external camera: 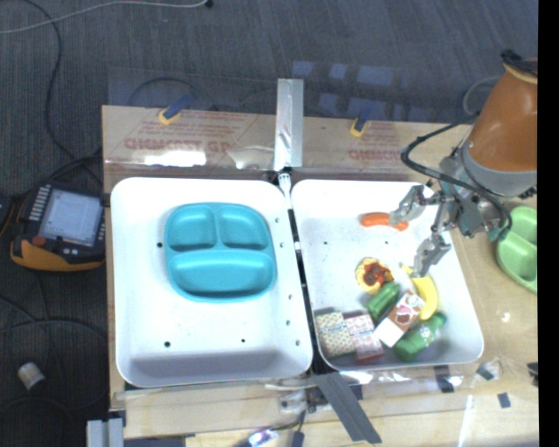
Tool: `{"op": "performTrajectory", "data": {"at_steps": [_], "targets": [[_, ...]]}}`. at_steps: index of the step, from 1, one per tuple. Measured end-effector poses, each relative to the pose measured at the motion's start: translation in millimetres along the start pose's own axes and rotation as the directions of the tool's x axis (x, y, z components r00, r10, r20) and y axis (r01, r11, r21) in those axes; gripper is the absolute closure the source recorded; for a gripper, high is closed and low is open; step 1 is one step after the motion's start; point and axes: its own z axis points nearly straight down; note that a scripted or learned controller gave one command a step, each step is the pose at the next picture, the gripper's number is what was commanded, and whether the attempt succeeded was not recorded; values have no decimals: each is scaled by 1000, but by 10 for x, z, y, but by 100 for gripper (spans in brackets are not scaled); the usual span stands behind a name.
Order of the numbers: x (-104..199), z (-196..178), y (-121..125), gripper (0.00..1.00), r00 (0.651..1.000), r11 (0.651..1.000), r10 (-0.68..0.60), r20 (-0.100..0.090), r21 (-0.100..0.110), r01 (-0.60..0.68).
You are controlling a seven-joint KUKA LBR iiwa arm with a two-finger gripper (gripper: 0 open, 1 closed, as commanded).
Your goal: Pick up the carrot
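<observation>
Dark grey carpet (pixel 218 39) with a fine ribbed weave covers the floor around the desk (pixel 210 144). The desk has a pale wood top, and a clear sheet with faded red lettering lies across its far edge, held by two yellow clips (pixel 175 111). A metal strip (pixel 289 122) stands upright at the middle of that far edge. Thin cables (pixel 35 26) loop over the carpet at the upper left. A handheld pendant (pixel 61 227) with a lit screen and an orange body lies on the floor left of the desk. Light is even and soft, with glare on the clear sheet.
</observation>
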Motion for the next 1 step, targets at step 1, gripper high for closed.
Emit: {"op": "performTrajectory", "data": {"at_steps": [1], "targets": [[-527,718,-24,0,989,989,-146,-1,0,146]]}}
